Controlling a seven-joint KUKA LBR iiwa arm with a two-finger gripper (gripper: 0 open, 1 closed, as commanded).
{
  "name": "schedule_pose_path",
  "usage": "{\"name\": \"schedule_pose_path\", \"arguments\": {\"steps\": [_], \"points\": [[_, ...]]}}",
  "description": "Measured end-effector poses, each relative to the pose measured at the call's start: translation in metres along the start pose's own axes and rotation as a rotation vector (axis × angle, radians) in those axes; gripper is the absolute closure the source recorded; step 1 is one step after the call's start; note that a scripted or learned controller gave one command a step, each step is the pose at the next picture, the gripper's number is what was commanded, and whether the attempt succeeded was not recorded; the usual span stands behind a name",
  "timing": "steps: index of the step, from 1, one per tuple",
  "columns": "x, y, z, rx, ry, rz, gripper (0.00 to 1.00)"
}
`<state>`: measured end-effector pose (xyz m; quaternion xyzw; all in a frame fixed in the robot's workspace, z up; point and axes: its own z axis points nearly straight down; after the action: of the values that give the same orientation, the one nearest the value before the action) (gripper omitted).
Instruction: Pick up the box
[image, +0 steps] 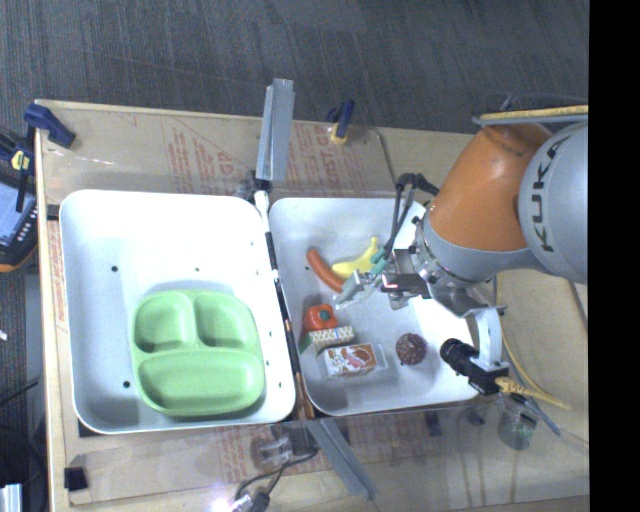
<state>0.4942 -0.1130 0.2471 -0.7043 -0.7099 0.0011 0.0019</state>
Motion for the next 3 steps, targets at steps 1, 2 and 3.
{"name": "schedule_pose_path", "arguments": {"steps": [1, 2, 3], "points": [[0.014, -0.011, 0.123, -0.016, -0.004, 0.024, 0.00], [-0.036, 0.039, 0.055, -0.002, -0.001, 0.349, 0.00], [-0.049, 0.024, 0.026, -0.004, -0.002, 0.079, 0.00]]}}
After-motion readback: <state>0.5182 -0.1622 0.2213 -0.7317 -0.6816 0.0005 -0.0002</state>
